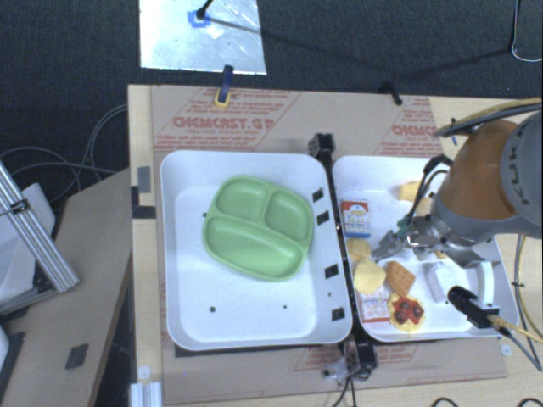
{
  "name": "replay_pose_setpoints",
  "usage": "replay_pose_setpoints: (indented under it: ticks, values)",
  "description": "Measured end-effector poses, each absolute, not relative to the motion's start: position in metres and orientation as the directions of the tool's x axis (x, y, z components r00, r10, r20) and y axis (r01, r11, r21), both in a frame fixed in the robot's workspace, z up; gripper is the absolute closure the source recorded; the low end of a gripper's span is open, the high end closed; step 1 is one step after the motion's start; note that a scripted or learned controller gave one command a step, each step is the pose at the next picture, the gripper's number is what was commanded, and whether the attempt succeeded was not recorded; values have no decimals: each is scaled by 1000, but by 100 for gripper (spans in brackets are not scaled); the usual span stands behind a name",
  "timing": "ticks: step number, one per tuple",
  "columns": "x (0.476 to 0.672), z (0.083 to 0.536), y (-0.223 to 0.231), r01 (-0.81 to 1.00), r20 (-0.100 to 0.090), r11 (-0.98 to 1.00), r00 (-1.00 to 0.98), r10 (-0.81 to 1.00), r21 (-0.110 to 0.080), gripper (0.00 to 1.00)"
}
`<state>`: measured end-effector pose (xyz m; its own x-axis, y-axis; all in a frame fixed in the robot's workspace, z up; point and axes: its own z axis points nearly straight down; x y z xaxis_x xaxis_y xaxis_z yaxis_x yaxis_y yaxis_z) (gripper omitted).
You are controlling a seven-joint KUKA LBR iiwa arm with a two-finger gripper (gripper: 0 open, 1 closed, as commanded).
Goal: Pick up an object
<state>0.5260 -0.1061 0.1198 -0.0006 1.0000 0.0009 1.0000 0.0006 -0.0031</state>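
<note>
Even overhead light, soft focus throughout, glare on white bins [182,227], faint shadows

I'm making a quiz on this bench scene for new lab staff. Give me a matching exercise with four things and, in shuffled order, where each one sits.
Things:
1. green divided plate
2. small carton
3. red-topped toy food
4. end effector

Places:
A. right bin, near front edge
B. over the right bin's middle
C. left bin
D. right bin, beside the divider between bins

Pairs: 1-C, 2-D, 3-A, 4-B
</note>
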Motion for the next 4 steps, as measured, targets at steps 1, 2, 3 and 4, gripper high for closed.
replay_pose_setpoints:
  ticks: [1, 2, 3, 4]
  values:
    - [527, 83, -106, 1000, 0, 0, 0, 1000, 0, 0]
    - [527, 95, -106, 1000, 0, 0, 0, 1000, 2, 100]
    - [534, 140, -110, 1000, -1, 3, -3, 1000, 6, 100]
    - [529, 189, -105, 1000, -1, 5, -5, 1000, 6, 100]
